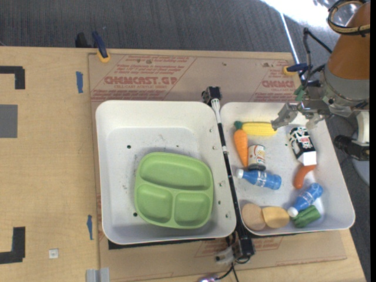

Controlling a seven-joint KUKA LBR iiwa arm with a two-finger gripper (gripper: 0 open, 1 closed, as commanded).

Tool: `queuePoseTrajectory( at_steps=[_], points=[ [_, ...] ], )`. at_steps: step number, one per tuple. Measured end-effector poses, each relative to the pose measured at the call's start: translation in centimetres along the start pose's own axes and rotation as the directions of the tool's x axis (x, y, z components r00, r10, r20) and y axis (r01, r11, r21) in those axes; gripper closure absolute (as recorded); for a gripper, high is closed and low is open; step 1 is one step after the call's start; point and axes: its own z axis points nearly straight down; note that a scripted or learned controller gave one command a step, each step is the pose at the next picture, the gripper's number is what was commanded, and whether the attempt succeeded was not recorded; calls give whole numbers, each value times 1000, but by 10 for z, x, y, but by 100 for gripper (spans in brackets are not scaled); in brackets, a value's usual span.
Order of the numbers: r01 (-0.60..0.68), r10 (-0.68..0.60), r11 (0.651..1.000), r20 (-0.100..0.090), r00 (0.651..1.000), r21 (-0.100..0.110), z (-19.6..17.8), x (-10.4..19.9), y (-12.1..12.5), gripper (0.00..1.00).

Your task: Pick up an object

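The jaws [301, 117] are seen at the far edge of the right bin [342, 195], hanging from a grey arm with an orange band that enters from the right. Whether the jaws are apart or together cannot be told; nothing is seen held between them.

Just below the jaws lies a black-and-white carton [302, 141], and just to their left a yellow corn cob [258, 128]. Beside the cob, an orange carrot [241, 147] and a small can [257, 155] are found, with a blue bottle [261, 178] below them. Below the carton, an orange piece [302, 175] is seen, then a second blue bottle [307, 197] and a green item [308, 216] near the front corner. Two tan rounds [264, 216] rest at the front wall.

In the left bin [111, 157], a green divided tray [174, 188] is lying alone. Both bins are set on a cardboard-covered counter [47, 175].

The step in hand is judged to be the approach: no object has been lifted yet. For the next move, a target must be chosen, most likely the carton or the cob, since they are nearest. The jaws would need to be centred over it, lowered and closed across its narrow side, with the neighbouring toys left undisturbed.
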Motion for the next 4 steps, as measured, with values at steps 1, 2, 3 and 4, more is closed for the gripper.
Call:
queuePoseTrajectory(
  at_steps=[1,2,3,4],
  points=[
    [-53,53,999,-1,999,5,127,22,40,0],
    [135,-135,991,1,991,-3,145,30,-14,0],
    [135,-135,991,3,991,-8,133,29,-12,100],
    [-37,37,999,1,999,-2,38,62,-10,100]
  ],
)
